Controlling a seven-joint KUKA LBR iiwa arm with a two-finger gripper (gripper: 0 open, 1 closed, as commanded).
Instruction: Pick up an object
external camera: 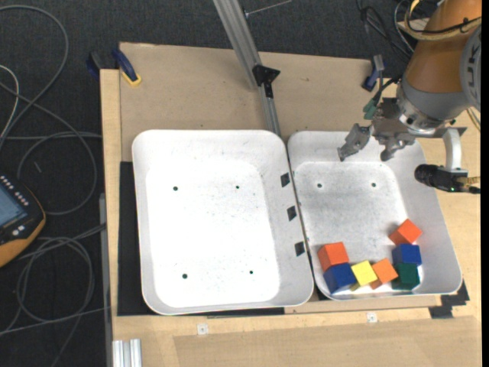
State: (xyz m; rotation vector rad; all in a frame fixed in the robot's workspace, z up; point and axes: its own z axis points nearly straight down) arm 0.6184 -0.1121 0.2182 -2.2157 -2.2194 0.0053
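The gripper (372,146) hangs with fingers spread and nothing between them, over the far end of the right bin (336,205). The blocks (370,270) huddle well below the fingers against the near wall. Packed so tightly, a descending finger could land on a neighbour or the rim rather than straddle one block.

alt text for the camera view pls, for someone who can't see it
A grey robot arm's open two-finger gripper hovers over the far end of the right shallow white bin, holding nothing. A cluster of small orange, blue, yellow and green blocks sits in that bin's near corner, beside the left white bin.
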